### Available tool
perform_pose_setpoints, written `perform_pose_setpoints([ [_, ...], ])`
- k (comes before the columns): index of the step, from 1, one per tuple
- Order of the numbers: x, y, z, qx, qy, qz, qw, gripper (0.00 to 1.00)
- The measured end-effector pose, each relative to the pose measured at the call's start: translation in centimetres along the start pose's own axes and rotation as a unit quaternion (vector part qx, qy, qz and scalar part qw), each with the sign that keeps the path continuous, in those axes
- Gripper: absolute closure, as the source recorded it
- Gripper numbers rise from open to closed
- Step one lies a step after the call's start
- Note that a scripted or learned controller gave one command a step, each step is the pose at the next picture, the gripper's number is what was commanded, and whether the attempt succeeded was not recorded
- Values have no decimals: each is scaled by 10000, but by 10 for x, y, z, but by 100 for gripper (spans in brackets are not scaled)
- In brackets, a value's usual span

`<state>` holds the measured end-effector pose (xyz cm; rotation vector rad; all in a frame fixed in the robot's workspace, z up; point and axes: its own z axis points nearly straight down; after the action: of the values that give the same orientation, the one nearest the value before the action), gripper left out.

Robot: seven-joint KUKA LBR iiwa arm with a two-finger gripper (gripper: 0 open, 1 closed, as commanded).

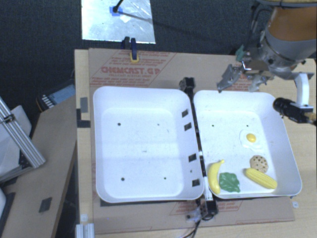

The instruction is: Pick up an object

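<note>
My hand (239, 78) hangs wide and bare over the right bin's (223, 105) far rim — banana (214, 176), corn (261, 178), cookie (258, 162), egg (250, 138) lie near its front.

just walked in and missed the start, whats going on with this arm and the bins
A grey and orange robot arm reaches in from the right, its gripper open above the far edge of the right bin, holding nothing. All the toy food sits near that bin's near side: a fried egg, a cookie, a corn cob, a banana and a green leafy piece touching the banana. Nothing has been picked up yet.
</note>
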<state>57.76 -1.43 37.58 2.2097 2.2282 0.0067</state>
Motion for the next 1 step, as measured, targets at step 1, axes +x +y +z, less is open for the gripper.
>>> perform_pose_setpoints([
  [1,30,-40,-54,9,0,7,10000,0],
])
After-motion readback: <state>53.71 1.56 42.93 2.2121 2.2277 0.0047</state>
